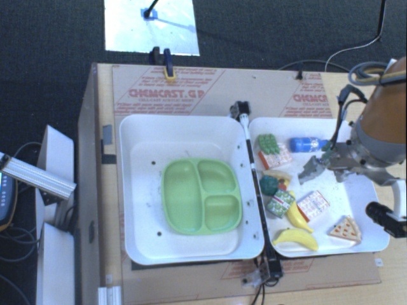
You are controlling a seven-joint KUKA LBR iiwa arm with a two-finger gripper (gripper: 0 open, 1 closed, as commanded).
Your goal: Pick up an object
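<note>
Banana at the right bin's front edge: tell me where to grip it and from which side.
Grip the banana across its thick middle, coming straight down. It lies flat with its length running left-right, near the right bin's front rim, so close the pincer front-to-back.

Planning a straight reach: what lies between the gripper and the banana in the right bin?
In the camera view, a small red-and-white box lies between the gripper and the banana.

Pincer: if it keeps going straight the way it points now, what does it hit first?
The pincer points left and slightly down over the right bin. First in line is probably the dark teal toy, or the bin floor if it is angled more steeply; depth is unclear.
</note>
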